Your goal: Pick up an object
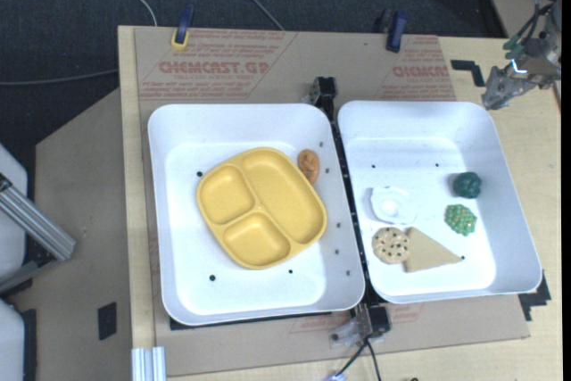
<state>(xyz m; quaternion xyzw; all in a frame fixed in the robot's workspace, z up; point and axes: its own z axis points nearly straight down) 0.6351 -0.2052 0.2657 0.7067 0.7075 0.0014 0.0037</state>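
Hovering at the far right edge, beyond the right bin's [500,147] back corner, the end effector [510,83] sits over bare tabletop [294,58] with nothing visibly between its fingers; how far they are spread I cannot tell. It looks parked clear of both bins, likely before reaching in. The pickable things lie loose in the right bin: a dark green ball [467,185], a lighter green knobbly piece [460,219], a white round piece [391,205], a cookie [389,244] and a tan wedge [430,251] touching the cookie. The wedge's long axis runs roughly left to right, its tip toward the bin's right wall. In the left bin [169,192] a yellow tray [259,207] lies aslant, a small brown piece [308,163] at its rim.
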